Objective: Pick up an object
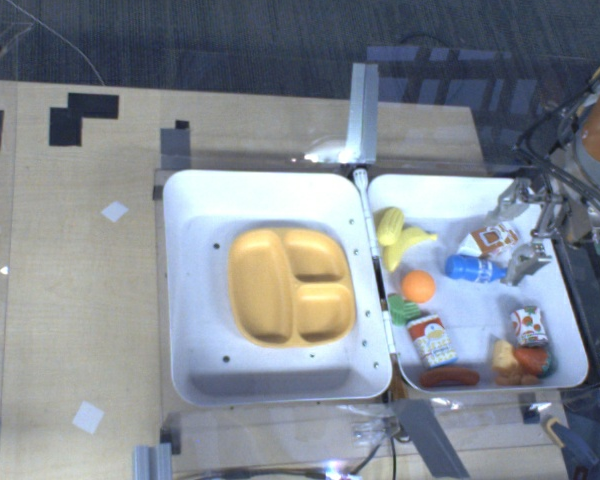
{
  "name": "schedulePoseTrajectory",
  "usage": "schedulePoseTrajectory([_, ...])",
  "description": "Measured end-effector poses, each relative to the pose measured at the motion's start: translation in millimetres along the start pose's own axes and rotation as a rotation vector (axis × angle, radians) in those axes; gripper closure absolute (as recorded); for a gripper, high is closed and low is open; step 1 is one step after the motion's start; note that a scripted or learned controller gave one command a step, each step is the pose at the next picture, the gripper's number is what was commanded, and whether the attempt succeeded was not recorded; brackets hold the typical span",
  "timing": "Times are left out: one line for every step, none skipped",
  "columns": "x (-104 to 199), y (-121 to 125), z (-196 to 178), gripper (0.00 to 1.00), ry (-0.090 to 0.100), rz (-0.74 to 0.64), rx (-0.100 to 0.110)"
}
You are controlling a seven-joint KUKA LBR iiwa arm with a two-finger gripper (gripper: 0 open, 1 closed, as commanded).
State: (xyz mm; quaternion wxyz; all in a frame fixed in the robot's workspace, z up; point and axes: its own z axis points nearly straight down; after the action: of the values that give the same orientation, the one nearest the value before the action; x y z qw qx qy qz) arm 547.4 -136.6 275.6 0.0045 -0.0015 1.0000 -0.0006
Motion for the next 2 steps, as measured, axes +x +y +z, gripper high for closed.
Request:
schedulePoseTrajectory([-25, -70, 133, 0.00, 0.014, 0.012, -0.003])
schedulePoseTrajectory([-27, 54, 186, 0.00, -0.004, 0.140, -0.004])
